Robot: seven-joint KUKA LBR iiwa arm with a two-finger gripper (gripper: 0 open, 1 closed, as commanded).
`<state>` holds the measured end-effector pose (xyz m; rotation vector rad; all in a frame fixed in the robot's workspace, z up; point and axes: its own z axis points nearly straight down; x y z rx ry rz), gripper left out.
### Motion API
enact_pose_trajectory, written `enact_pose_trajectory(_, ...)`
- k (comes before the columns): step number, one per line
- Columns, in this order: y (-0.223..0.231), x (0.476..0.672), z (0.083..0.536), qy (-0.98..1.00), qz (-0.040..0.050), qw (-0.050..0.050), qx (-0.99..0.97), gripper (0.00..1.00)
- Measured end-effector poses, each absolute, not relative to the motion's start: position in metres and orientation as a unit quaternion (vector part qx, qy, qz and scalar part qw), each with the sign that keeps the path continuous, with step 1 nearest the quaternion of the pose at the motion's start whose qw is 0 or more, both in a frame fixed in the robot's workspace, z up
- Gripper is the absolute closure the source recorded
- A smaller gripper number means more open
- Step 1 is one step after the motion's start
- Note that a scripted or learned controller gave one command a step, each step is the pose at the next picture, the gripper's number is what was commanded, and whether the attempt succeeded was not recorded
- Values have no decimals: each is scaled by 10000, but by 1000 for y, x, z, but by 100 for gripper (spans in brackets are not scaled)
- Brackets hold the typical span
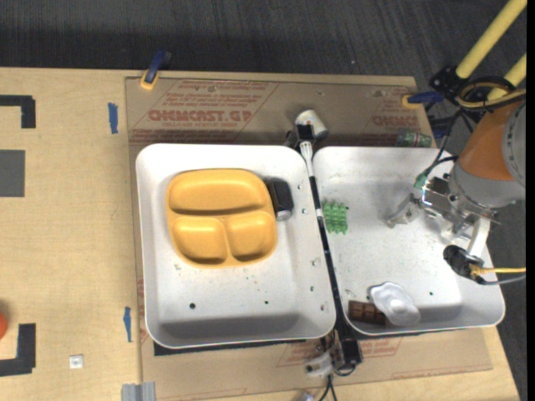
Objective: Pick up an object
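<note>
A small green ridged block is seen in the right bin, near its left wall, its long axis running up and down the view. The gripper is held above that bin's right half, fingers spread, nothing between them.

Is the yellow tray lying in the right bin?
No, the yellow tray lies in the left bin, while the right bin holds the small green object.
</note>
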<state>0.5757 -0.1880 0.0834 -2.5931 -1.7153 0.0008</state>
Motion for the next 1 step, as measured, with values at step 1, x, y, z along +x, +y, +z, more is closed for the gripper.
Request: enact_pose_trajectory(1,-178,611,85,-6342,-2,-11,-7731,0)
